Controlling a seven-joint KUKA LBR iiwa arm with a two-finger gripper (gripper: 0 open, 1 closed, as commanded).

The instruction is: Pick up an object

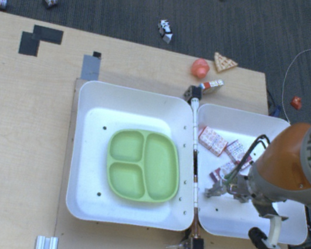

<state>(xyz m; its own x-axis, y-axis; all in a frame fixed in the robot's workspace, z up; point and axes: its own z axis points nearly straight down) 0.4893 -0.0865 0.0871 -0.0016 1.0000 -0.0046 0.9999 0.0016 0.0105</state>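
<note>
Cables and a small black connector (196,247) sit at the bench's near edge, just in front of the seam between two white bins. Beyond them, the grey arm (291,166) with its orange band reaches in from the right, bent low over the right bin (244,229), its claw (217,190) down at the bin floor near the left wall. Whether the claw is open or closed cannot be told from this angle, and nothing can be seen held in it. Just past it lies a small dark packet (220,173), with two pink patterned packets (213,140) farther back in the same bin. A clean pick likely calls for centring over one packet, clear of the wall, before closing. A green divided plate (143,165) rests in the left bin (90,139). Farther off, a red ball (200,68) and a wedge-shaped toy slice (225,62) lie on the bench.
</note>
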